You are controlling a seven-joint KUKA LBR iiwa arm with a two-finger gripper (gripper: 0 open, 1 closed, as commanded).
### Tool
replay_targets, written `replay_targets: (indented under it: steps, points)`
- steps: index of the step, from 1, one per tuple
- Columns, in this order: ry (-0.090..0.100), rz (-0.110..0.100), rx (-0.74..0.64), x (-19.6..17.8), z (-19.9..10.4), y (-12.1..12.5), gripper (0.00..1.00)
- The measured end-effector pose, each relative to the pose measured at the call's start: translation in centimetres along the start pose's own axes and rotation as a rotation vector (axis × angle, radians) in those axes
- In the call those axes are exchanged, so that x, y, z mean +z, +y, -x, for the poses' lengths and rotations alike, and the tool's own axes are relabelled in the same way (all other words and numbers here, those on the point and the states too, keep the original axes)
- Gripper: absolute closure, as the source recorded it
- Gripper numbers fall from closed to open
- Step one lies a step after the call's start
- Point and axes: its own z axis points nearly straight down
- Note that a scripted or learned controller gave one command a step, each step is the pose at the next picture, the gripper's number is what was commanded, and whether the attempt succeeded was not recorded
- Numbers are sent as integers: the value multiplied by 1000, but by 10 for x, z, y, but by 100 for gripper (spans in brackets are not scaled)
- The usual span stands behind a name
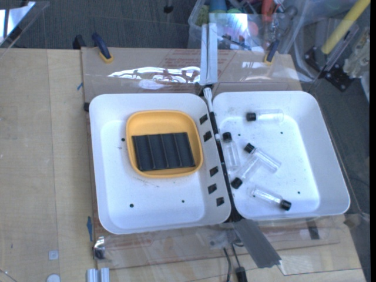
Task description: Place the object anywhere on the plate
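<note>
A yellow plate [136, 126] lies in the left white bin [111, 204], with a dark ribbed rectangular insert [163, 150] resting on it. In the right white bin [329, 181] lie several clear vials with black caps: one near the back [265, 117], one by the dividing edge [230, 148], two crossing in the middle [257, 160], and one toward the front [270, 198].
A row of small black tabs [210, 154] runs along the seam between the bins. A clear box of clutter [247, 13] stands behind the bench. Blue clamps [101, 47] hold the bench's back edge. A grey flat piece [257, 244] lies in front of the bins.
</note>
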Motion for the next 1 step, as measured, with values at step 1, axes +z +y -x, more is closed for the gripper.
replay_targets:
  steps: [1]
  points:
    - [-2, 0, -160, -6, -6, -20, 100]
